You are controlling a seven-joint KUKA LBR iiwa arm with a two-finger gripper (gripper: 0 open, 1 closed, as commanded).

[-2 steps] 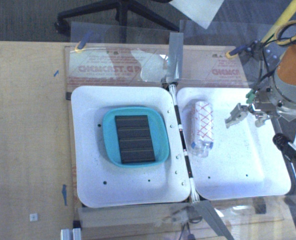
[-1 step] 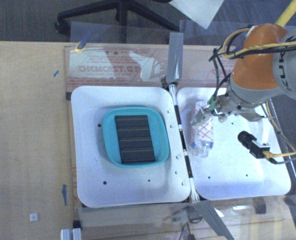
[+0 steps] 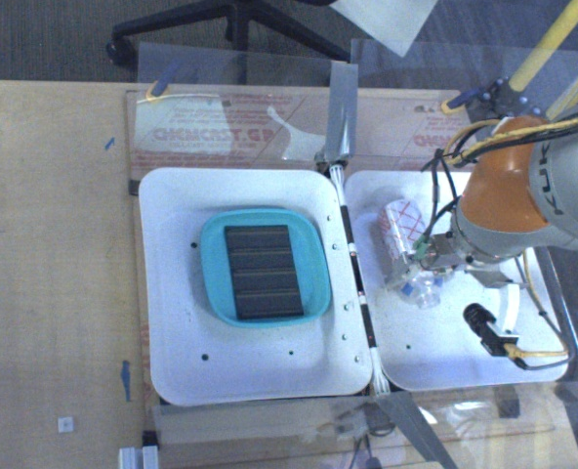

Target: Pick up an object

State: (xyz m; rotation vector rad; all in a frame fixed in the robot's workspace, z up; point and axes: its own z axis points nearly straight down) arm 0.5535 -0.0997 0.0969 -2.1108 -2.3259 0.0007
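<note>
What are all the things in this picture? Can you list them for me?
bench: one, tan, under everything
left bin: one, white, on the bench
right bin: one, white, beside the left bin
dish: one, turquoise, middle of the left bin
ridged block: one, dark grey, on the dish
packet: one, white with red print, in the right bin
clear plastic thing: one, see-through, just below the packet
chair base: one, black, beyond the bench
arm: one, grey and orange, over the right bin
gripper: one, dark, by the clear plastic thing
</note>
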